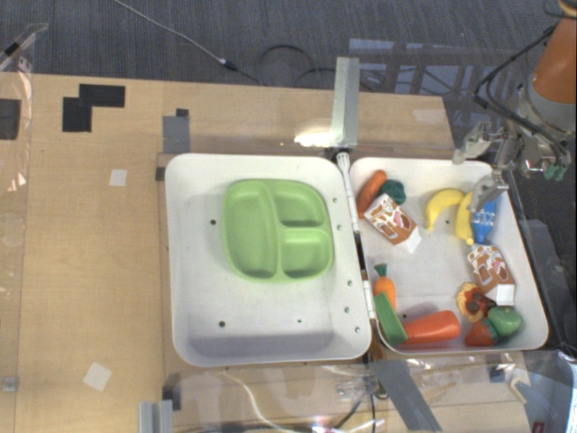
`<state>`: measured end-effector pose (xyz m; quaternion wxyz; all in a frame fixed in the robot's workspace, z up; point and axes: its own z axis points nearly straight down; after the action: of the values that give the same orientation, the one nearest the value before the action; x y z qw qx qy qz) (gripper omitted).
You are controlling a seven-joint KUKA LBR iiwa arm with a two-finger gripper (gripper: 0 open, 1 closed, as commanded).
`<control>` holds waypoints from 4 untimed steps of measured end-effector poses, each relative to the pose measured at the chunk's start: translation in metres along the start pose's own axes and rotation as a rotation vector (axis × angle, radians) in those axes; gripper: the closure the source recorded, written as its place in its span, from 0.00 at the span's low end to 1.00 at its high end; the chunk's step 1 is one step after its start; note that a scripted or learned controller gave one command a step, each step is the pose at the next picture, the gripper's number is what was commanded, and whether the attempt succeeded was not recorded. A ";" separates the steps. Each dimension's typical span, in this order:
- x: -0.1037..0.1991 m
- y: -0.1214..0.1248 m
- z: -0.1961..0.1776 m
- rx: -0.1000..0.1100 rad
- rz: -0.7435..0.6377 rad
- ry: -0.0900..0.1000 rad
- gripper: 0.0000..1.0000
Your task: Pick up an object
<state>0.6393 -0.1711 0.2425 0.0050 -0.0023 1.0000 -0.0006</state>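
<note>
The right bin [442, 269] holds several toy foods. A yellow banana [442, 207] lies near its back, with a blue carton [484, 225] just to the right. A printed snack packet [390, 219] and a red-orange sausage [370, 190] sit at the back left. A second packet [489, 267] lies at the right wall. My gripper [491, 186] hangs at the bin's back right corner, directly above the top of the blue carton. I see nothing lifted off the bin floor.
A green divided plate [275, 228] lies in the left bin [198, 323]. Along the right bin's front lie a carrot [385, 289], an orange-red pepper [431, 327], a green pepper [505, 319] and a small red fruit [480, 334]. A metal post [346, 102] stands behind the bins.
</note>
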 end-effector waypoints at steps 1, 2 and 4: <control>-0.013 -0.034 0.115 -0.004 -0.121 0.011 0.00; -0.025 -0.033 0.156 -0.001 -0.181 0.002 0.00; 0.027 -0.009 0.139 0.003 -0.116 -0.012 1.00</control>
<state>0.6140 -0.1809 0.1030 0.0109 -0.0605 0.9981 -0.0022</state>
